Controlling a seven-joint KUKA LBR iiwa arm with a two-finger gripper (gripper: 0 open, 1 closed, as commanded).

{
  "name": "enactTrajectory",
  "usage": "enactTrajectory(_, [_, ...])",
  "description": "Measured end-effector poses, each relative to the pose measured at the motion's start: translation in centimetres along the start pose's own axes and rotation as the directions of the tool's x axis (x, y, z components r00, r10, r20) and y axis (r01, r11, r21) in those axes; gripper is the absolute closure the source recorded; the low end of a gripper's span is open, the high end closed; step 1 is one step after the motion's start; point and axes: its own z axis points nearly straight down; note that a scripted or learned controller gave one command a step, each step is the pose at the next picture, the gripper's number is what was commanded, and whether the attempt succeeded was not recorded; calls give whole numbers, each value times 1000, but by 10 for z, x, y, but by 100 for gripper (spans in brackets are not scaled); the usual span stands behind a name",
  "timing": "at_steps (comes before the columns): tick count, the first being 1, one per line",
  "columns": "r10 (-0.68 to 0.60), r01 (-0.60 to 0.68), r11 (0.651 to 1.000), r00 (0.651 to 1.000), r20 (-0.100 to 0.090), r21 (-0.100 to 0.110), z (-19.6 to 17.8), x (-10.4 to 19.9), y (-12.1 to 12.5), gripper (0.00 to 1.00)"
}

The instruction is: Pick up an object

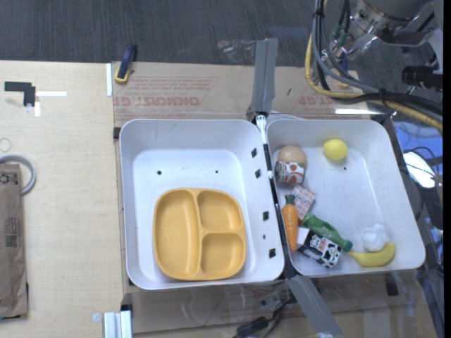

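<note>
Camera view: pincer hidden above bins (211,136).

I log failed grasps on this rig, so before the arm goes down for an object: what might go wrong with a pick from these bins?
1. The carrot, green bottle and black-and-white carton lie packed together in the right bin; fingers may catch two things or slip off.
2. The banana lies in the bin's near corner, so the wall may block a finger.
3. The lemon is round and may roll away.
</note>
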Motion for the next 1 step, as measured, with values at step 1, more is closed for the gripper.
enactTrajectory(1, [-169,169,986,986,1,-1,-2,29,19,100])
